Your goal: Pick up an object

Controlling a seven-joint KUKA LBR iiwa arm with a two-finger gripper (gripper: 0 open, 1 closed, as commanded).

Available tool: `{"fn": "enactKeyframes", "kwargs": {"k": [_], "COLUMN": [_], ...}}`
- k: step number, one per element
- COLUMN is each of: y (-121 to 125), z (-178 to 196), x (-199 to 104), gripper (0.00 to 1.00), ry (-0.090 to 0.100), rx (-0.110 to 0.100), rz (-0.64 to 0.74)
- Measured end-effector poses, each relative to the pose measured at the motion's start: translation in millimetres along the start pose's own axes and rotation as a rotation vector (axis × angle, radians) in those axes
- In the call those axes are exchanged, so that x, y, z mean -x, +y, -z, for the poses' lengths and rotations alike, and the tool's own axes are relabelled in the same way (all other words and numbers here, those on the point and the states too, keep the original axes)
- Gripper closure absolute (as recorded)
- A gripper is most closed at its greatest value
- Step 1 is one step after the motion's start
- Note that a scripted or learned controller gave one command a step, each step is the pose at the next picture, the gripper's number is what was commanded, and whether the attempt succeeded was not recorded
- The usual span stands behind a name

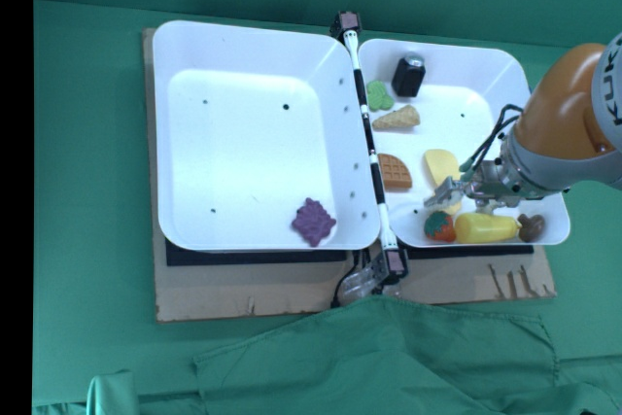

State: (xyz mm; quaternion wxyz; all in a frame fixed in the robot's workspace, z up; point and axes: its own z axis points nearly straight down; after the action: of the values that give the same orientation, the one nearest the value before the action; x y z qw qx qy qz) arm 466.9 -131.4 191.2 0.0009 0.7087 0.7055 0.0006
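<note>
Well, the big left bin (194, 34) sits far to the left of the claw, and the right bin (486, 53) lies right under the claw. The grey and orange arm (569, 112) comes in from the right and ends in the claw (442, 201), which hangs low over the front part of that bin. I cannot tell if the claw is open or closed, and I cannot see any toy held in it. The toys to pick from are small play foods. A long yellow pepper (486, 228) lies just in front of the claw, on its side. A pale yellow slice (439, 165) lies just behind the claw, partly under it. A brown waffle (394, 171) is near the claw, to its left. A tan wedge (397, 120) is farther back and to the left. A bunch of purple grapes (313, 222) is well to the left of the claw, in the other bin. A black can (408, 76) stands far behind the claw. A red strawberry (439, 226) with a green top sits just under the tip of the claw, touching the pepper. A little brown mushroom (531, 227) is to the right of the claw, at the pepper's other end.
</note>
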Motion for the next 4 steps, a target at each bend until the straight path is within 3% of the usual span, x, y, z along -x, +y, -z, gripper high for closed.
{"fn": "enactKeyframes", "kwargs": {"k": [1,2,3,4], "y": [2,13,13,14], "z": [12,18,18,29], "x": [2,23,22,23], "gripper": [1.00,1.00,0.00,1.00], "ry": [-0.005,-0.003,-0.002,-0.004], "rx": [0.007,0.003,0.002,0.008], "rz": [-0.005,0.000,0.001,-0.003]}}
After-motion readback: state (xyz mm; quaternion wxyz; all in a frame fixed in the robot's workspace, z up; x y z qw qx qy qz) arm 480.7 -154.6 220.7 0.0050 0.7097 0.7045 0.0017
